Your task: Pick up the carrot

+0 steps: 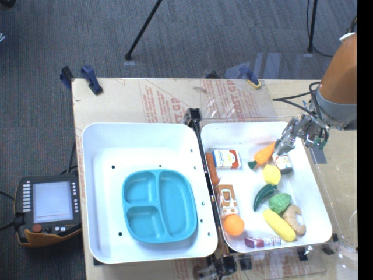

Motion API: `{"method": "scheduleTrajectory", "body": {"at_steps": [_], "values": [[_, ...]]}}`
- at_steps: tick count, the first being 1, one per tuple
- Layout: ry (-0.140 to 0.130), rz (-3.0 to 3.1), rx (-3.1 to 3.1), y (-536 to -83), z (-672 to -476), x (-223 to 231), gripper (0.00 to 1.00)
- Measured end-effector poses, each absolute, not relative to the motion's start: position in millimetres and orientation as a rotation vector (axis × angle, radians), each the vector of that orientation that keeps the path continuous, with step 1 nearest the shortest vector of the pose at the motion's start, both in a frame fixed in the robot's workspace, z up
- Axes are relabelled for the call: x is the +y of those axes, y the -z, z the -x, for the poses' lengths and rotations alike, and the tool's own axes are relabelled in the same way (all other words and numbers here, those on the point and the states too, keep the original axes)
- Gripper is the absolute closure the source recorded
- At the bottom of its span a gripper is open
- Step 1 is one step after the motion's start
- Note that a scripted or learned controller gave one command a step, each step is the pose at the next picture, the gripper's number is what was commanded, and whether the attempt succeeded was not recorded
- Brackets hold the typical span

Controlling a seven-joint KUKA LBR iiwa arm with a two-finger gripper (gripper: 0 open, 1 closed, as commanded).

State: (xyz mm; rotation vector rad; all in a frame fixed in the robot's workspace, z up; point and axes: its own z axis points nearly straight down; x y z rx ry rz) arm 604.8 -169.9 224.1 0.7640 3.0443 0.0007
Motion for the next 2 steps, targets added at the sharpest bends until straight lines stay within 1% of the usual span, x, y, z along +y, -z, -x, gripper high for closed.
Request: {"method": "scheduleTrajectory", "body": {"at_steps": [1,2], "values": [[0.001,-1.206,2.898,-247.7,-560.3,-213.6,1.00],[-0.001,-1.045,2.953,-317.2,-598.1,-213.3,1.00]]}}
